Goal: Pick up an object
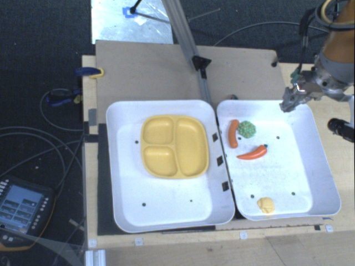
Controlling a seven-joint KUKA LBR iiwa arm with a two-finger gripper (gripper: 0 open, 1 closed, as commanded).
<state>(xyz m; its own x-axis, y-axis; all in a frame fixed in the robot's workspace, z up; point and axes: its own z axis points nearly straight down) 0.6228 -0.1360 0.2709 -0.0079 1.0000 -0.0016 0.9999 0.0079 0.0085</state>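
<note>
The gripper [289, 103] hung over the right bin's [310, 198] far rim; its opening could not be told. In that bin lay a sausage [233, 133] touching green broccoli [247, 129], a red pepper [252, 153], a yellow piece [266, 205]. The left bin [125, 204] held 1 yellow tray [173, 146].

Tan bench [144, 71] with two white bins side by side (left bin [125, 204], right bin [310, 165]) on a dark mat [105, 204]
</note>
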